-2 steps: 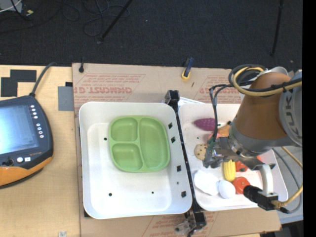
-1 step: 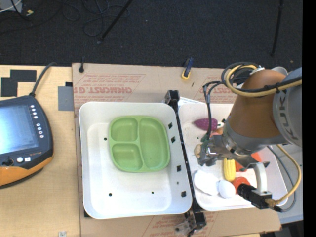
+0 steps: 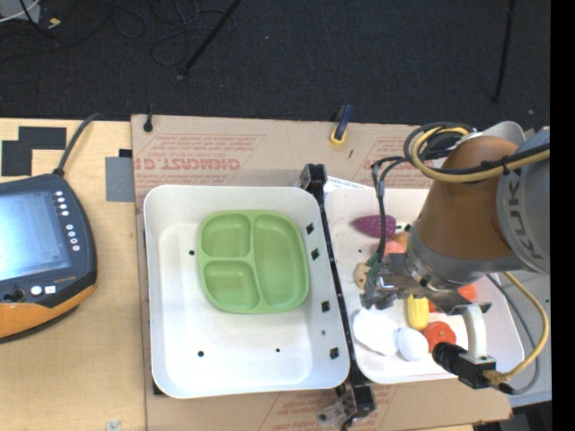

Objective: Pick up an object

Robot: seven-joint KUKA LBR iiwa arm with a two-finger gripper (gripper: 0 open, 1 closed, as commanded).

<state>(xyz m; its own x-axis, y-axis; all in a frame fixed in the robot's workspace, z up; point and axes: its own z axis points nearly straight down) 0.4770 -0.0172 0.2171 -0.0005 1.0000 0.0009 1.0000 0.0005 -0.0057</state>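
The right bin (image 3: 346, 232) holds several small items: a purple piece (image 3: 372, 225) near its back, a yellow piece (image 3: 418, 312), a red-orange piece (image 3: 440, 334), a white egg-like piece (image 3: 411, 345) and a flat white piece (image 3: 372, 330) at the front. My gripper (image 3: 378, 290) hangs low over the left middle of this bin, just above the flat white piece and left of the yellow one. The wide orange wrist band (image 3: 458, 205) hides much of the bin's centre. In the left bin (image 3: 180, 330) lies a green divided plate (image 3: 252, 260).
A teach pendant (image 3: 40, 250) sits on the bench at far left. A black divider (image 3: 328, 285) runs between the bins. A yellow and blue clamp (image 3: 340, 127) stands at the back edge of the cardboard. Cables loop above the wrist.
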